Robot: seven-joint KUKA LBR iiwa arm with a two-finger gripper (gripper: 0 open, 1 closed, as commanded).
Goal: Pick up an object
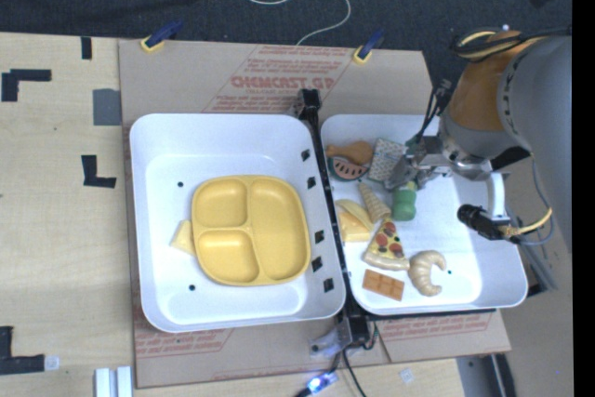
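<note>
A: Where is the arm?

B: The grey arm with the orange band point(479, 93) reaches in from the right over the right-hand shallow white bin point(493, 279). Its two-finger gripper point(406, 170) sits low near the bin's upper middle, right above a small green bottle-shaped toy point(405, 204).

A: Is it holding the green toy?

B: I cannot tell. The gripper's tip is dark and crowded, and whether it is wide, narrow or clamped on anything is not readable.

A: What else lies in that bin?

B: Toy food, mostly along the left side. A grey speckled flat piece point(385, 159) lies just beside the gripper, with a brown, red-edged slice point(350, 161) to its left. Below them are a beige cone point(374, 200), pale yellow cheese-like wedges point(351, 221), a pizza slice with red dots point(386, 244), a tan croissant point(428, 271) and a brown cracker point(383, 284).

A: And the left bin?

B: The left-hand white bin point(158, 153) holds a yellow plastic tray with three compartments point(251, 230), with a pale yellow flat piece point(182, 237) poking out from under its left edge.
</note>
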